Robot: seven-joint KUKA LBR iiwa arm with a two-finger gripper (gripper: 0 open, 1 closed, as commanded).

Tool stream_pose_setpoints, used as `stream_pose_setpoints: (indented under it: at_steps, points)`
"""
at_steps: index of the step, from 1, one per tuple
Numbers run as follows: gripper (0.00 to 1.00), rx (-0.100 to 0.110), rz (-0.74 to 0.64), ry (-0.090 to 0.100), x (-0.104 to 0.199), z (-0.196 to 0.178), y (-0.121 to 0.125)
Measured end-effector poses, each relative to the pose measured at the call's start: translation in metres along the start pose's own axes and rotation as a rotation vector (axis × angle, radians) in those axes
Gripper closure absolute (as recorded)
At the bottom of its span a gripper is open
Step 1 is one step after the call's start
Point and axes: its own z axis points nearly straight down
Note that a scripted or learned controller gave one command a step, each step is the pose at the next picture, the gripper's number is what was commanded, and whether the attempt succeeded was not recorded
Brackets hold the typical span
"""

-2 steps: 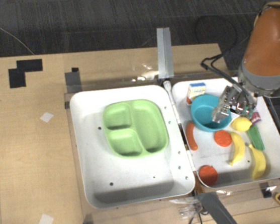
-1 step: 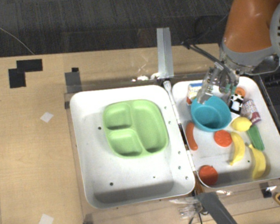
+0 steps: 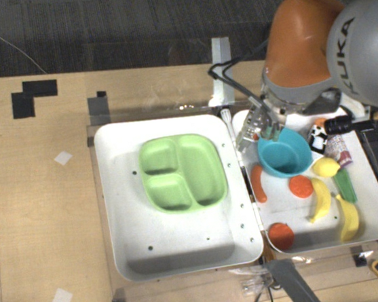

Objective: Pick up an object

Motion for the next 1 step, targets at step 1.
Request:
stream_pose_setpoints:
  at_steps: [1]
  points:
    - [1.0, -0.001, 0.007, -0.003, 0.1022, -0.0245, -0.0467]
